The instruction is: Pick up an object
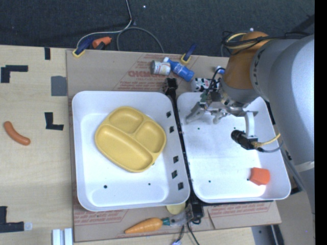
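- Gripper [205,112] sat low over the upper-left part of the right bin [232,195], under the orange band [240,68] of the arm.
- Two grey fingers [194,114] splayed apart and pointing left toward the divider between the bins. Nothing between them, so it held nothing.
- Orange block [260,176], a candidate for the pick, lay in the same bin, well off to the gripper's lower right, near the bin's bottom-right corner. Not touching the gripper.
- Black cylindrical part [243,138] with a yellow cable hung off the wrist, just right of and below the fingers.
- Yellow divided plate [131,138] lay in the left bin [82,137], far to the gripper's left, across the divider.
- Blue-and-white bottle [172,68] lay on the cardboard outside the bins, above and slightly left of the gripper.
- Toy carrot [144,225] lay below the bins, well below-left of the gripper.
- Toy sausage [16,133] lay on the wooden bench, far left of everything else.
- Orange-handled clamp [92,44] gripped the cardboard's top-left edge, far up-left.
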Motion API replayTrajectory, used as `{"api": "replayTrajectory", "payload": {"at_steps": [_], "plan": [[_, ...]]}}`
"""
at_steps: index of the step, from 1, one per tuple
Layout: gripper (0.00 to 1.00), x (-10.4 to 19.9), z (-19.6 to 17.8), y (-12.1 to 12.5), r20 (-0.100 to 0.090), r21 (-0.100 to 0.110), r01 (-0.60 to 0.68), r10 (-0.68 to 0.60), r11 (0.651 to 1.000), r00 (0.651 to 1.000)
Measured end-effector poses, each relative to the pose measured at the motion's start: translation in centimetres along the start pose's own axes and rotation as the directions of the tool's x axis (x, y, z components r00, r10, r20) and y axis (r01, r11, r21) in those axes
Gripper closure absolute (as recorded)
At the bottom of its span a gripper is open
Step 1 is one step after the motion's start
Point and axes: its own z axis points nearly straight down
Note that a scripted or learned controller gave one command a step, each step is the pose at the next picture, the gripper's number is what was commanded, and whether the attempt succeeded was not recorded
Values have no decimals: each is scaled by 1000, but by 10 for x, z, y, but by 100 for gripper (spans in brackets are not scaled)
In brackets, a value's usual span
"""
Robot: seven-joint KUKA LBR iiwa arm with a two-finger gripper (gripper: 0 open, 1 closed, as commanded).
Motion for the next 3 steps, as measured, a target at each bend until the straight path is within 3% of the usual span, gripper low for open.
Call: {"api": "replayTrajectory", "payload": {"at_steps": [1,2,3], "plan": [[0,-6,31,35,2,8,0,0,1000,1000],[0,-1,27,-23,0,9,-5,5,1000,1000],[0,-22,29,36,1,0,-2,2,1000,1000]]}}
